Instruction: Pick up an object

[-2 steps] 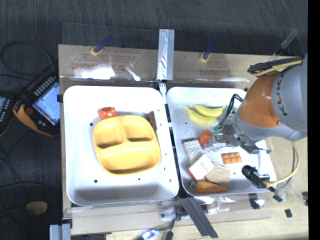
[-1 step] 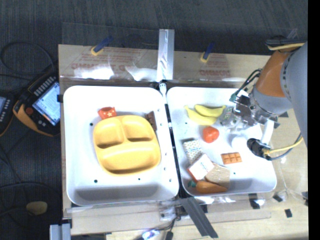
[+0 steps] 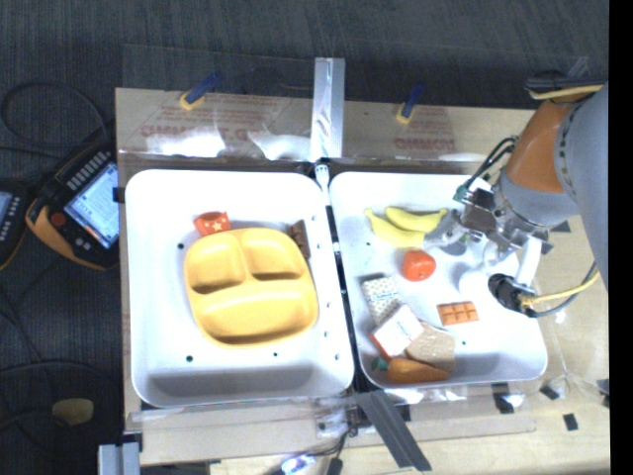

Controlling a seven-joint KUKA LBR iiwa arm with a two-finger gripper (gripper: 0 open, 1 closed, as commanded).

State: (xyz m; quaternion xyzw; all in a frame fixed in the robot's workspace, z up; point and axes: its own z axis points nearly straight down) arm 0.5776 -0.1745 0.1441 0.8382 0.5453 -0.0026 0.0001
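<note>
While my gripper point(image 3: 465, 234) hovers low over the right bin point(image 3: 524, 349), no object is lifted yet.
I cannot tell its grasp state. Toy food lies loose for picking: the banana point(image 3: 404, 222) just left of it, the tomato point(image 3: 418, 264) near, below-left; a yellow tray point(image 3: 251, 285) fills the left bin point(image 3: 158, 364).

Arm point(image 3: 584, 156) cut off at right edge, brown item point(image 3: 300, 237) half hidden behind yellow tray point(image 3: 252, 285)
</note>
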